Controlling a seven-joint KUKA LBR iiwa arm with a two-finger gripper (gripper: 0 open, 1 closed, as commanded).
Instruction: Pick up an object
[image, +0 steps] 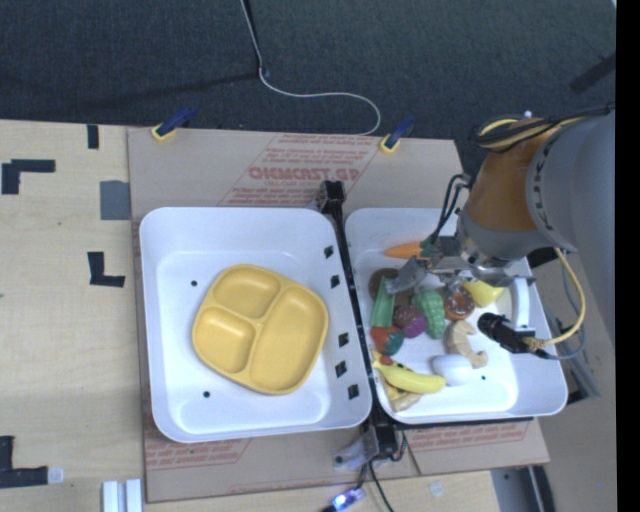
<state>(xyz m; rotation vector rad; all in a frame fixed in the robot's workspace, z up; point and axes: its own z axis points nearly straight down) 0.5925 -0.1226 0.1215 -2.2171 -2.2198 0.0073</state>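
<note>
The right bin (540, 395) holds a heap of toy food: an orange carrot (405, 249), a green pod (382, 307), a dark purple piece (410, 321), a green piece (434, 312), a yellow banana (410, 378), a white egg (449, 369), a tan mushroom shape (464, 340) and a yellow piece (482, 292). My gripper (432, 272) hangs low over the middle of this heap, just below the carrot, its grey fingers pointing left toward the green pod. The arm's orange band (500, 195) is above it.
The left bin (165, 250) holds a yellow divided plate (260, 328). A black divider (345, 290) runs between the bins. Both sit on a cardboard sheet (290, 170) held by clips (174, 123). A white cable (300, 92) trails across the dark floor behind.
</note>
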